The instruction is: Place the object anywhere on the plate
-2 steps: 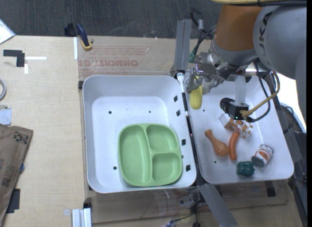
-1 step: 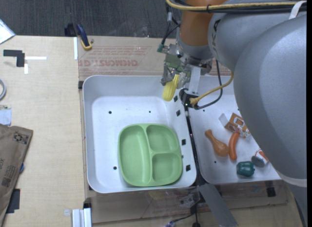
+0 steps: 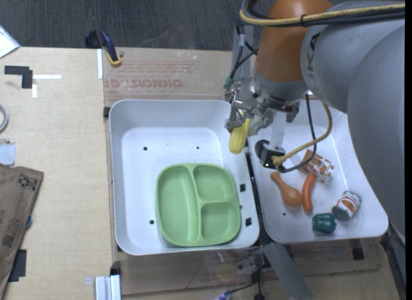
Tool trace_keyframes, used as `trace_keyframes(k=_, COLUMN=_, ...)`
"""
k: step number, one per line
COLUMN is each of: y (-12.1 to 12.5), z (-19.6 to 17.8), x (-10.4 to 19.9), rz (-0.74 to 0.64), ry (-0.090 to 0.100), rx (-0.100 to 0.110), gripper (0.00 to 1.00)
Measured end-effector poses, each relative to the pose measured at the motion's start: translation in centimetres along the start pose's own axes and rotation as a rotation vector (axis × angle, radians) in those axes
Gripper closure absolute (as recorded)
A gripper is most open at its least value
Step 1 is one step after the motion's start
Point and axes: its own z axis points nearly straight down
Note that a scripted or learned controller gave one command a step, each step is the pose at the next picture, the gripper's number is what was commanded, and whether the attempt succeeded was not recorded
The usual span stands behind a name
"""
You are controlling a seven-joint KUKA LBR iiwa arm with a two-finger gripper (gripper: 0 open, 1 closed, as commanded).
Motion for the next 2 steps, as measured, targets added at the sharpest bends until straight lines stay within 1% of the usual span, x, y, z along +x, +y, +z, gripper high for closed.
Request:
trace_keyframes(k=1, y=-8.15, z=5.1, x=4.04, rz=-0.448, ry=-0.001, rx=0.001, gripper=1.0)
trace_keyframes(k=2, y=-8.12, z=5.08, x=4.0, rz=-0.448, ry=-0.001, rx=0.0, gripper=0.0)
